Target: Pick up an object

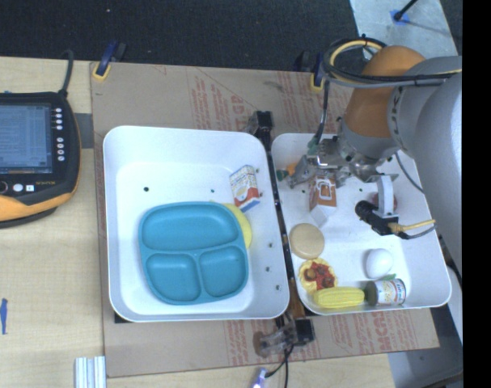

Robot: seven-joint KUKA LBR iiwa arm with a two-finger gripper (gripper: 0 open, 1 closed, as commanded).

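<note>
Two white bins sit on the worktop (51, 297). The left bin (124, 217) holds one blue divided plate (195, 250) and one small carton (245, 186) near its right edge. In the right bin (427, 273), the gripper (324, 168) hangs over one brown packet (324, 194); its state cannot be told. Toward the bin's front edge lie one egg (378, 261) and one corn cob (338, 299).

On the bench (59, 297), the left white plastic bin (124, 217) holds a blue three-compartment plastic tray (195, 250), with a small carton (245, 186) behind it. In the right white bin (427, 257), a tan round bun (307, 239) lies behind a yellow corn cob (338, 299), a white egg (378, 261) to their right.
</note>
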